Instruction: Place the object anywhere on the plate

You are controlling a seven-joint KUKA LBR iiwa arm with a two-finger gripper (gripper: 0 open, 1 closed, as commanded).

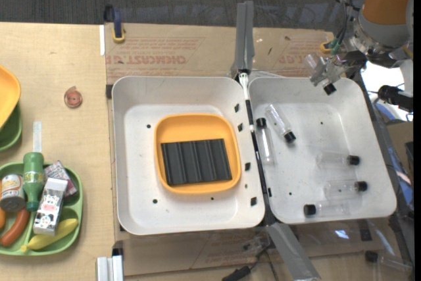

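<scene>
the claw [323, 76] hangs over the right bin's [368, 207] far rim; its state is unclear.

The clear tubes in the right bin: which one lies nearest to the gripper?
The tube in the bin's upper left part, slanted, black cap at its lower end. The other capped tubes lie lower, farther from the gripper.

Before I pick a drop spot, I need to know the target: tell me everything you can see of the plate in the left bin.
The plate is a squarish, round-cornered dish, orange-yellow and plastic-looking. It lies flat near the middle of the left bin, resting on the bin's white floor. A dark grey ribbed slab lies on it, covering the middle and lower part and leaving the raised rim and upper strip bare. Nothing else touches it.
</scene>
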